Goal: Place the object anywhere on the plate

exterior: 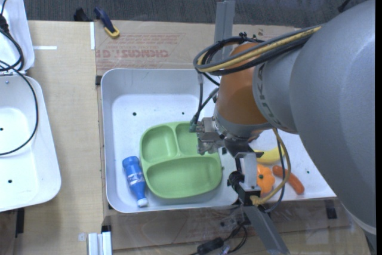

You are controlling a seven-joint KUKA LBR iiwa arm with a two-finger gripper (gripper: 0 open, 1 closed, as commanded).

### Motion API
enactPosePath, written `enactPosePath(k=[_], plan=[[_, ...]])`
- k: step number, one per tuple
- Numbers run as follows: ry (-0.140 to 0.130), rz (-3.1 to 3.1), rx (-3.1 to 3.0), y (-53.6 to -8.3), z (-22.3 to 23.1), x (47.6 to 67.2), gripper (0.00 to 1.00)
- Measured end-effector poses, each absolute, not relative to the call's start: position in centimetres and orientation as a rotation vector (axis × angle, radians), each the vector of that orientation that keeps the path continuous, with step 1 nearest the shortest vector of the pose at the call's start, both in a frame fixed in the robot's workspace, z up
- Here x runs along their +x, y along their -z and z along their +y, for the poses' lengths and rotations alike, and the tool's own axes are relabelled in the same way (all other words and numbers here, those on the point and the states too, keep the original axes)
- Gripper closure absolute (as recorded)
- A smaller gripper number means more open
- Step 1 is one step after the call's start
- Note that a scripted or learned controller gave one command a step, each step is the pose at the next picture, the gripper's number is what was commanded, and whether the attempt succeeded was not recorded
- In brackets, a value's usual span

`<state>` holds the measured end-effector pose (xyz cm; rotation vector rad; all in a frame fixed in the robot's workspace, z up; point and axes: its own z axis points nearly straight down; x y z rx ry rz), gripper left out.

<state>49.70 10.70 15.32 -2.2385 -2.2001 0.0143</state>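
Observation:
A green divided plate (179, 167) lies in the right bin (119, 104), toward its front. A blue bottle with a white cap (135, 180) lies just left of the plate, beside its rim. At the plate's right edge sits my gripper (209, 143), low over the upper right compartment; the wrist hides its fingertips. To the right of the plate lie a yellow banana-like piece (270, 156), an orange round piece (265, 179) and a carrot-like orange stick (290, 181), partly hidden by cables.
The grey arm with its orange band (239, 98) covers the bin's right half. Black and yellow cables (262, 48) loop over it. The left bin (24, 146) holds a black cable. A blue and yellow tool (106, 23) lies on the cardboard behind.

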Motion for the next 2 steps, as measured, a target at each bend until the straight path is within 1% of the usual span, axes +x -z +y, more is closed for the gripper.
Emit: enactPosePath(k=[1, 2], plan=[[-0.015, -2.200, -2.239, -15.32, 10.71, 49.70, 0.00], [-0.019, -2.197, -2.241, -16.12, 10.46, 49.76, 1.00]])
